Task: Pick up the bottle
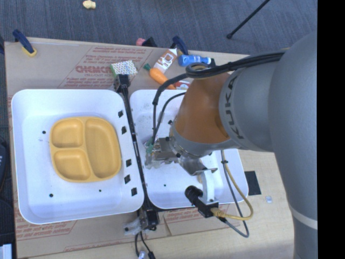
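Observation:
A small white bottle with an orange label (165,61) lies on the cardboard bench top just behind the right bin (141,104), outside it. Beside it lies an orange piece (158,76), partly hidden by the arm. My gripper (155,152) is low over the left half of the right bin, close to the divider between the bins and well in front of the bottle. The grey and orange arm (215,112) covers most of that bin and hides its floor. I see nothing held at the gripper.
A yellow divided plate (85,147) lies in the left bin (27,144). A checkered box (124,68) and a blue object (195,60) sit behind the bins. Blue clamps (24,42) grip the bench's back edge. Cables (237,209) trail at the front right.

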